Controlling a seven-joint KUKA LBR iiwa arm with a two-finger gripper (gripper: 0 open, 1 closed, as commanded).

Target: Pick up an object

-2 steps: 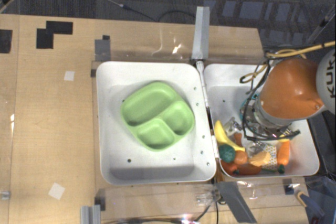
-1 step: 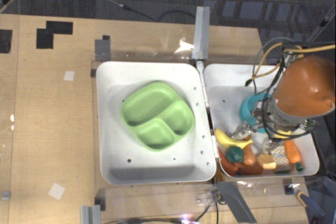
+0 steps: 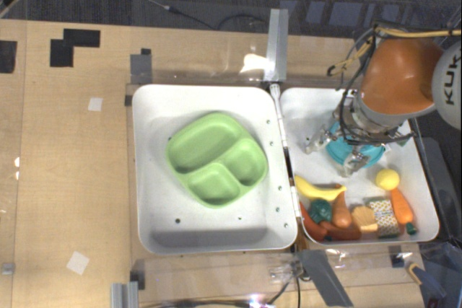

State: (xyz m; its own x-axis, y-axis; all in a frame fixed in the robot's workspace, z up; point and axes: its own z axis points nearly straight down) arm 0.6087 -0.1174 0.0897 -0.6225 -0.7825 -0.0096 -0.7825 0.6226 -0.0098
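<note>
Fingers (image 3: pixel 333 150) of the gripper stand spread, one metal tip to the left near the bin's middle and one lower right, with a teal object (image 3: pixel 354 151) lying between and just under them; whether the tips touch it cannot be told from this slant. No item is seen clamped, so nothing counts as held. The teal object rests in the upper middle of the right bin (image 3: pixel 307 106), apart from the other items. Below it lie a banana (image 3: pixel 319 189) and a yellow lemon (image 3: pixel 388 179), then a crowded row along the near wall: a carrot (image 3: pixel 402 206), a bread slice (image 3: pixel 364 219) and a red pepper (image 3: pixel 326 229). Judged risk: if the tips close off-centre, the teal object may squirt sideways or tilt out, since its rounded shell gives little flat surface; a descent that is too shallow would pinch only its rim. The lemon is near the right tip and could be nudged. Further out, the left bin (image 3: pixel 155 227) carries a green divided plate (image 3: pixel 216 159), and both bins sit on the wooden bench (image 3: pixel 65 177).
</note>
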